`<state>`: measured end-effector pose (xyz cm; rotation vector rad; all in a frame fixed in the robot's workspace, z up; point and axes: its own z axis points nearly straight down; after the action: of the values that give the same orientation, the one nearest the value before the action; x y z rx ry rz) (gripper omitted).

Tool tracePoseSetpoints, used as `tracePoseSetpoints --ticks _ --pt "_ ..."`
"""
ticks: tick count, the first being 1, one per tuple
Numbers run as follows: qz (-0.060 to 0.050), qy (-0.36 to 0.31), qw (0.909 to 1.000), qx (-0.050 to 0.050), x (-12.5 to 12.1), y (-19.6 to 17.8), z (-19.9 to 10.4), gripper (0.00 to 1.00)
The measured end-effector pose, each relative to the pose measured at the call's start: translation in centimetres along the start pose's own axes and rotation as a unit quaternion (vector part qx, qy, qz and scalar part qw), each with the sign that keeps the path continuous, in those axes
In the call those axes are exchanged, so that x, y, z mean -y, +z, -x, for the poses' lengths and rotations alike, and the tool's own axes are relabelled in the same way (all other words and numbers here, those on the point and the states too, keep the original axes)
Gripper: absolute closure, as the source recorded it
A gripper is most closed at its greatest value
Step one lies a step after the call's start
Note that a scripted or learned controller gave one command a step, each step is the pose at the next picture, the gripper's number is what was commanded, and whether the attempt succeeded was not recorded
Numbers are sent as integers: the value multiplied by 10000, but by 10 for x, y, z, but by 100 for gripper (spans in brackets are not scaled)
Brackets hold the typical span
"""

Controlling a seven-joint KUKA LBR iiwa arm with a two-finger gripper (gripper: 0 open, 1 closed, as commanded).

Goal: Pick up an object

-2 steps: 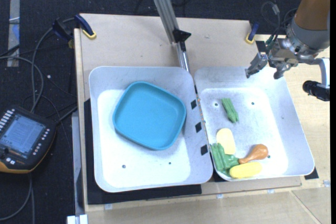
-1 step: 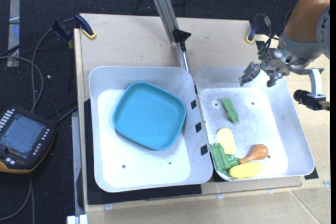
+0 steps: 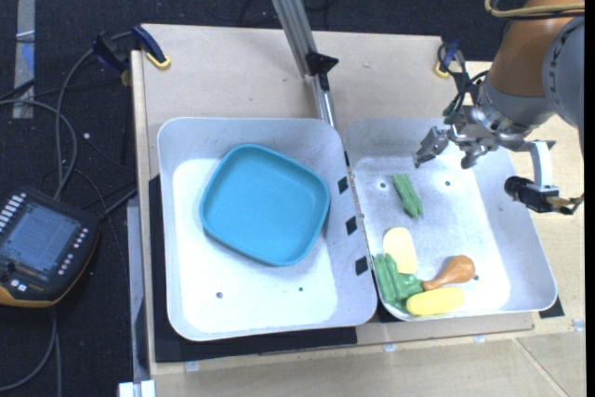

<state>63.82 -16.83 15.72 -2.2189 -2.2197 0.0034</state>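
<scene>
Yellow toy [image 3: 434, 301] at right bin's [image 3: 521, 237] front, claw [image 3: 448, 151] open, empty, above green pod [image 3: 406, 195]

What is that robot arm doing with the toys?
The robot's gripper hovers over the far end of the right bin, holding nothing. Just below it lies a small green toy vegetable. More toy food is piled at the near edge, including a yellow piece. A blue plate sits in the left bin.
</scene>
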Motion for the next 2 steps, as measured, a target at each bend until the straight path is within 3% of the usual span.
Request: tracePoseSetpoints --ticks 1,2 --pt "-2 -1 10000 -1 -1 46 -8 0" --pt "23 -1 10000 5 -2 33 -7 100"
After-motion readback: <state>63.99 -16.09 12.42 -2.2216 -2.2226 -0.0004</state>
